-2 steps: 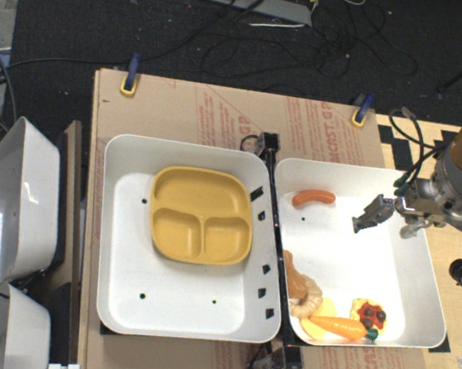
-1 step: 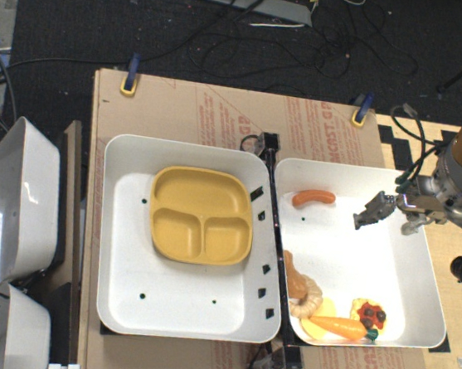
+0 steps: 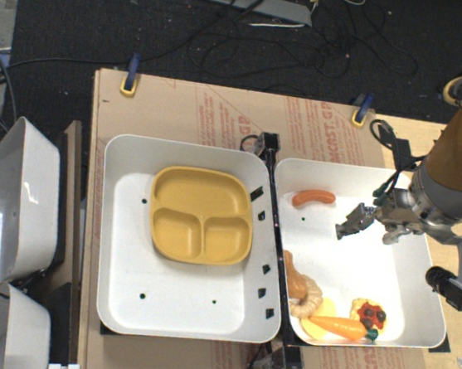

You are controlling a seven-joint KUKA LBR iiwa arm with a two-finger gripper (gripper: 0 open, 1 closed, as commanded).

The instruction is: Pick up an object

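In the left bin (image 3: 120,233) a yellow divided plate (image 3: 202,216) lies flat, and past the divider the right bin (image 3: 421,270) holds a small sausage (image 3: 313,198) near its far edge, with a chicken piece (image 3: 300,287), a carrot (image 3: 337,325) and a slice of pizza (image 3: 369,313) clustered along its near edge. My arm (image 3: 460,157) reaches in from the right, bent down over the right bin, with my gripper (image 3: 360,224) hanging over bare white floor just right of the sausage and well apart from the cluster. My fingers point left and slightly down with nothing between them, though whether they are spread or pressed together I cannot tell.
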